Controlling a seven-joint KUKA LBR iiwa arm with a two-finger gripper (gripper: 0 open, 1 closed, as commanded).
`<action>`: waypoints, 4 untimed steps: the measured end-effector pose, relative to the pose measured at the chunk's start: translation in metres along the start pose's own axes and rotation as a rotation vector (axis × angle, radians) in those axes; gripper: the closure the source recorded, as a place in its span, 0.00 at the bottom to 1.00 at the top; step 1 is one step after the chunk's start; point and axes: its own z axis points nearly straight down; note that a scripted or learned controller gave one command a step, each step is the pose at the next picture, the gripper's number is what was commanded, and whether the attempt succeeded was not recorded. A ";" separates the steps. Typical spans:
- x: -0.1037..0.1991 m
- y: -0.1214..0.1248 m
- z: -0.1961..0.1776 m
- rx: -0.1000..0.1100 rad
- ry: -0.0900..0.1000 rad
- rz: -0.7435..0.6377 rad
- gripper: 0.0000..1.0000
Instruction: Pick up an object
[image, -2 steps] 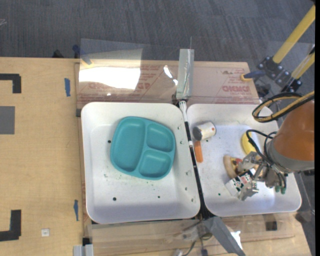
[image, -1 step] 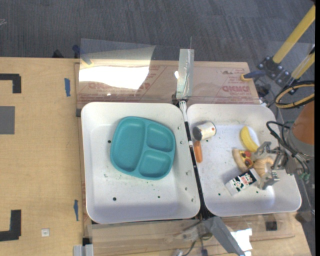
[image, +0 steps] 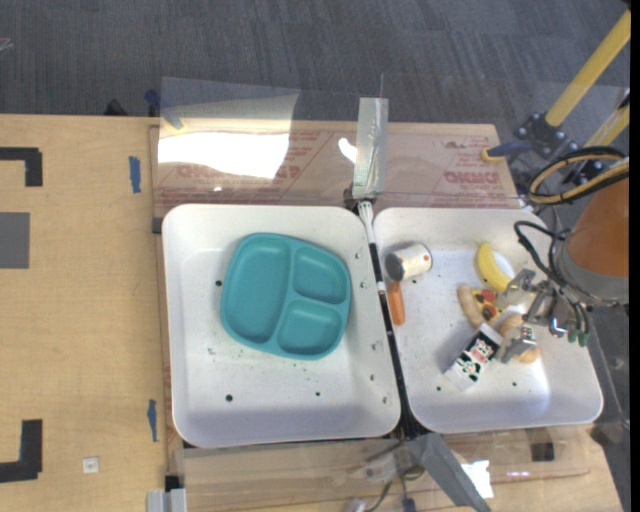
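One small carton (image: 474, 359) just left of the jaws (image: 522, 318), right bin (image: 570, 400).

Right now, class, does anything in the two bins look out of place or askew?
Mostly tidy. The small carton in the right bin lies tipped on its side, and the carrot rests against the divider. The teal plate sits slightly rotated.

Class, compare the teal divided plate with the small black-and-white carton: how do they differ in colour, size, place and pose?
The teal plate is one plain colour; the carton is white with black patches. The plate is far larger than the carton. The plate lies flat in the left bin, alone; the carton lies on its side in the right bin, among other items, next to the claw. Both rest on a white bin floor, at a slant to the bin edges.
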 end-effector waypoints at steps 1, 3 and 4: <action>-0.004 0.028 0.000 0.000 -0.001 0.410 0.00; -0.070 0.115 0.006 0.029 0.037 1.363 0.00; -0.074 0.112 -0.008 0.024 0.024 1.371 1.00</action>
